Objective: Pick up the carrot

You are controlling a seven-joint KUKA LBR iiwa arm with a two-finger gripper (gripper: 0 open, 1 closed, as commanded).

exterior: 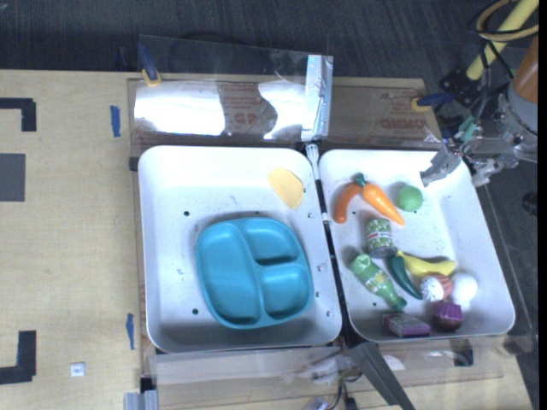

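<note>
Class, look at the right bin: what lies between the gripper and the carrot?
In the camera view, the green ball sits between the gripper and the carrot, on the right bin's white floor.

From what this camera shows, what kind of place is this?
Probably a robot lab test bench, not a kitchen: two white bins on a wooden bench, toy food such as a carrot, a blue divided plate, and a gripper overhead.

Carrot (pixel 378 198) – smooth glossy plastic; bins (pixel 162 229) – matt white; bench (pixel 60 229) – pale wood.
</note>
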